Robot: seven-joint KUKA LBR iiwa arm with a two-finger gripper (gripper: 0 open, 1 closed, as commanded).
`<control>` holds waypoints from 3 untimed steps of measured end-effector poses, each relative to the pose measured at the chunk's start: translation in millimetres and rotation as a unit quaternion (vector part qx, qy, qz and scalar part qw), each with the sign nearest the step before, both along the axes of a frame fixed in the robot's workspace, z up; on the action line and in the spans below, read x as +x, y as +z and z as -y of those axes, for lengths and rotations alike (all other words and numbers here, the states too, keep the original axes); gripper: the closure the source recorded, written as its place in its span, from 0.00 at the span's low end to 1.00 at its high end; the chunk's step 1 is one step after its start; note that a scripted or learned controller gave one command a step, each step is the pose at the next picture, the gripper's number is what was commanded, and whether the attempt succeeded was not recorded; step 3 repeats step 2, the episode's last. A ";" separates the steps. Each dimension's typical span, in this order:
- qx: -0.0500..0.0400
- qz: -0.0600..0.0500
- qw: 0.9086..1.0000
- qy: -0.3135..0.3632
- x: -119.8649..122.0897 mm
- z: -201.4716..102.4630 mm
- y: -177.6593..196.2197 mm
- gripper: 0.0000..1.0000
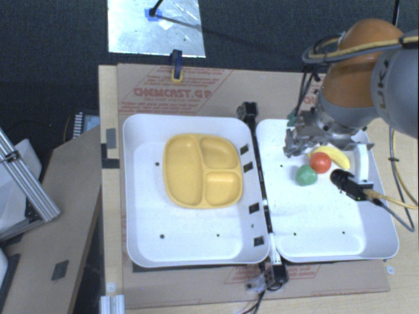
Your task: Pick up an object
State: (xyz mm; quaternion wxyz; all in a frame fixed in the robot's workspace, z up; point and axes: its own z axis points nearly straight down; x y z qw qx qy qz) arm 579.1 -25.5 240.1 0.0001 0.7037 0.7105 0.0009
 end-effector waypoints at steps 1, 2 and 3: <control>0.000 0.001 1.000 0.000 13.8 -44.5 3.1 1.00; 0.000 0.000 1.000 0.000 16.7 -91.6 -3.7 1.00; 0.000 0.000 1.000 0.000 16.7 -91.6 -3.7 1.00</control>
